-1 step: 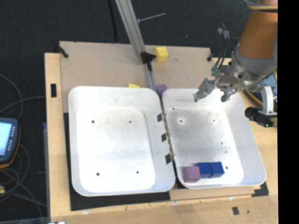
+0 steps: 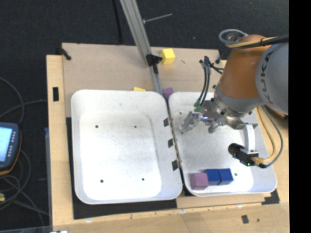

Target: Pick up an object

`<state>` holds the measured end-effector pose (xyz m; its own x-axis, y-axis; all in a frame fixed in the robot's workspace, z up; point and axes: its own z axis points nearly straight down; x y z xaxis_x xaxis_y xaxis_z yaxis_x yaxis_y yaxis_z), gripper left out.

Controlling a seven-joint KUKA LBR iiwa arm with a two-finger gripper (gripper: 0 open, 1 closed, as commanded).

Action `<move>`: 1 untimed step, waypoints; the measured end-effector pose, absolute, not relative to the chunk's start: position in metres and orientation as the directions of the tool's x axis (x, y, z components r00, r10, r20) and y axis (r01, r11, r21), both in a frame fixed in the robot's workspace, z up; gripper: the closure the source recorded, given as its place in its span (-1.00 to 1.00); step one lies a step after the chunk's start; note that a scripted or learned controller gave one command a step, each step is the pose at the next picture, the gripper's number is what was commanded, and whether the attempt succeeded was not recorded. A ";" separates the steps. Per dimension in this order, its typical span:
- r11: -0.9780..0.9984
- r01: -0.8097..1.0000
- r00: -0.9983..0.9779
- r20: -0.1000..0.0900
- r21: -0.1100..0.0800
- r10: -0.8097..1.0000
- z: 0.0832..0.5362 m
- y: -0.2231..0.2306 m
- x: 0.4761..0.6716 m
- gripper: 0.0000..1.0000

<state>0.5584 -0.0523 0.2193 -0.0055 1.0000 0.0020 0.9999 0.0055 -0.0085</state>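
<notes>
Blocks wait at the near edge of my right bin (image 2: 262, 178): a purple block (image 2: 198, 180) touching a blue block (image 2: 218, 176). My gripper (image 2: 187, 124) hangs apart from them; whether it is holding anything, I cannot tell. I should center over one block, then drop straight down.

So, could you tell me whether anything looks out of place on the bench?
Yes: a yellow block lies on the bench board beyond the bins, and a purple block sits wedged at the right bin's far rim.
</notes>
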 end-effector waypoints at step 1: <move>-0.003 1.000 0.003 -0.002 -0.002 1.000 0.195 -0.080 0.547 -1.00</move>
